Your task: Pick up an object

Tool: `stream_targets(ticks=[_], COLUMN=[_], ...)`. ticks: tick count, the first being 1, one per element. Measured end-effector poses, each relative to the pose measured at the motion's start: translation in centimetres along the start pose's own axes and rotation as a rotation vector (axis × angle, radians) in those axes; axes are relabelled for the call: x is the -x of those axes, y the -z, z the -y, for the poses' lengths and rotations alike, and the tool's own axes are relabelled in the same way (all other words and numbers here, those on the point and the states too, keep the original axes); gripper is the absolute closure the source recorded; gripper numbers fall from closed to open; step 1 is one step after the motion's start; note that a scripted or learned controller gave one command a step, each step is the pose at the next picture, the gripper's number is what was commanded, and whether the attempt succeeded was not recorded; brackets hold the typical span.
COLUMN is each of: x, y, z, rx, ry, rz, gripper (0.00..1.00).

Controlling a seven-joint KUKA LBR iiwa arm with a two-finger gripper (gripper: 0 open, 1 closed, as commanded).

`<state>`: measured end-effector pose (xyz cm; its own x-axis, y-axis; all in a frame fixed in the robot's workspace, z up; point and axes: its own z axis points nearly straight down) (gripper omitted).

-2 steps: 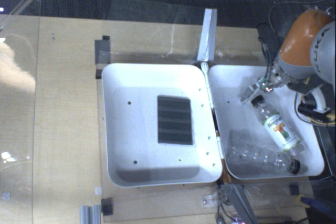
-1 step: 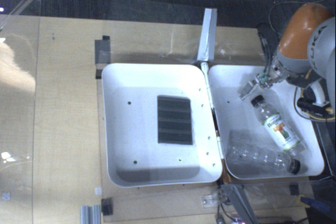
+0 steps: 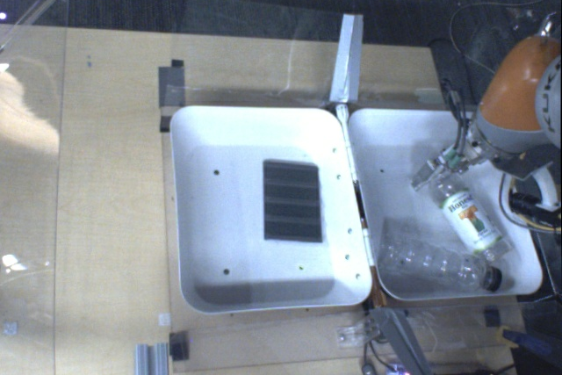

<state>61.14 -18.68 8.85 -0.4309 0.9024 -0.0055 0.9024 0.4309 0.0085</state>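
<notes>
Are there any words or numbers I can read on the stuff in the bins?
Small bottle in the right bin: it has a white label with green and orange print, too blurred to read.
Clear bottle: no writing that I can make out.
Dark ridged block in the left bin: no words or numbers.

The ridged pad [image 3: 292, 200] lies in the left bin [image 3: 198, 189]; 2 plastic bottles [image 3: 470, 219] lie in the right bin [image 3: 386, 154].
</notes>
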Motion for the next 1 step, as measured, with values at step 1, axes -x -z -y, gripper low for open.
stream_targets(ticks=[1], x=[0.27], y=[0.11], z=[3.45], rx=[0.006], ry=[0.072], rz=[0.004], gripper=[0.00])
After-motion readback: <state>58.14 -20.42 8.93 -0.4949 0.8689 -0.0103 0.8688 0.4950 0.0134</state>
